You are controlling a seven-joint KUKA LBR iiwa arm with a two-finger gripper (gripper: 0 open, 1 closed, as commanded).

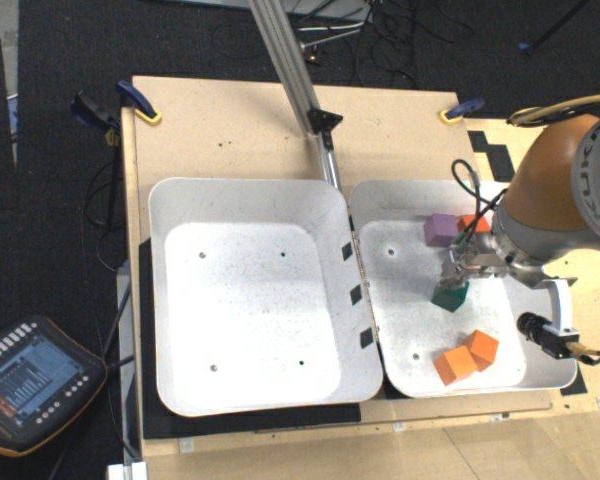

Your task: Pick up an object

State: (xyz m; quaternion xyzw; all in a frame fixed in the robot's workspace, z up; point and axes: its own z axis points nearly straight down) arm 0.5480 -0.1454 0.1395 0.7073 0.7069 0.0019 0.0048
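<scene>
— Claw [458, 276] position?
— Low in the right bin [400, 373], right over the green block [450, 296]; whether it grips, I cannot tell.
— Around it?
— Purple block [440, 230] just beyond, at the far side. Two orange blocks [467, 357] touching each other, nearer. Left bin [180, 203] sits beside, on the counter [240, 128].

Both bins are white with fine dark speckling, the left bin [245, 293] and the right bin [400, 353] alike. In the right one there's a purple block [439, 229], a dark green block [449, 296] and two orange blocks [468, 357]. The worktop [230, 128] is plain tan. The arm [555, 183] is orange up top, grey lower down.
</scene>
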